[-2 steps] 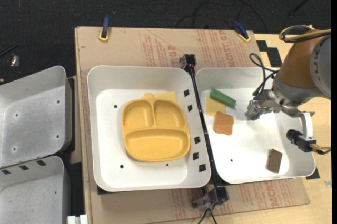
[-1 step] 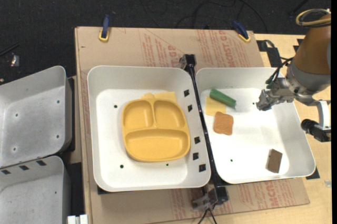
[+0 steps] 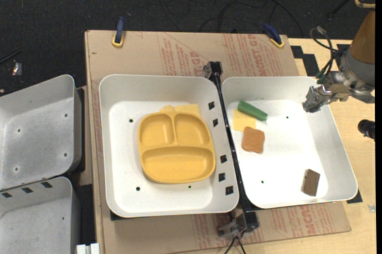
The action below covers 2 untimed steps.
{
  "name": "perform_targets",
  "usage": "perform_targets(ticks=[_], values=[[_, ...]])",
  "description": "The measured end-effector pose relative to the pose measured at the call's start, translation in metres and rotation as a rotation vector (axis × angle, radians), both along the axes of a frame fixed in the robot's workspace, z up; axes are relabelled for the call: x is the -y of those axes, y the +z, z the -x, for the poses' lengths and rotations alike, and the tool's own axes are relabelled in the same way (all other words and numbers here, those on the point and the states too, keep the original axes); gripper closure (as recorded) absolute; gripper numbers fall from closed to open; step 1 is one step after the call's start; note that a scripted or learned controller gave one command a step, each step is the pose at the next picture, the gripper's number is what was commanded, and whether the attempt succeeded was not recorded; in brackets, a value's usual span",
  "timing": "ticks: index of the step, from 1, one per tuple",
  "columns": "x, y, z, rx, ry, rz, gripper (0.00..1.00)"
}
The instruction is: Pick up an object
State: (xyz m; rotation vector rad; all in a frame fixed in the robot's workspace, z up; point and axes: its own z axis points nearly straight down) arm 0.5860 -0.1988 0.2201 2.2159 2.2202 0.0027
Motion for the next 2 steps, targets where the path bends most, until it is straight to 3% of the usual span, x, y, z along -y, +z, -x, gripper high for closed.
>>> perform_targets(ticks=[1, 2], values=[[0.000, 0.014, -0.001, -0.002, 0.000, -0.001, 1.00], [-0.052, 0.006, -0.001, -0.006, 0.004, -0.003, 1.00]])
